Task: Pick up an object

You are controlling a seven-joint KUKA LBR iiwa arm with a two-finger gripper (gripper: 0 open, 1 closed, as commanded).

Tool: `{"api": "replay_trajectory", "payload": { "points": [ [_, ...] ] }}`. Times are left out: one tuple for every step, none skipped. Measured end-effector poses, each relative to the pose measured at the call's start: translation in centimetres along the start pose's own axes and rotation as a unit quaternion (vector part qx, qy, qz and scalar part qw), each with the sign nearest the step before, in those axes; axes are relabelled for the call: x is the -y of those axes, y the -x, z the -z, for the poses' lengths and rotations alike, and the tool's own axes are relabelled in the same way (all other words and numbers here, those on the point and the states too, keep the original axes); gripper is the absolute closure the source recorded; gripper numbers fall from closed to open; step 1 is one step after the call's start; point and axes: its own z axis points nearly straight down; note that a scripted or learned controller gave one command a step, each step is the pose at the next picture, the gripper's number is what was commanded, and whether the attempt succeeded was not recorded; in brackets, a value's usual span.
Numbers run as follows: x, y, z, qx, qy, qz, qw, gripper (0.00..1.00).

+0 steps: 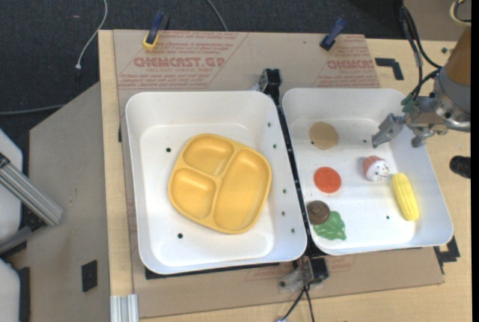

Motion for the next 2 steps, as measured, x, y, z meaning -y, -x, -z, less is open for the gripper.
{"api": "replay_trajectory", "payload": {
  "points": [
    [-0.3,0.0,0.6,0.001,0.006,0.001,1.0000,0.00],
    [-0.3,-1.1,-4.8,0.000,0.003,0.002,1.0000,0.00]
  ]
}}
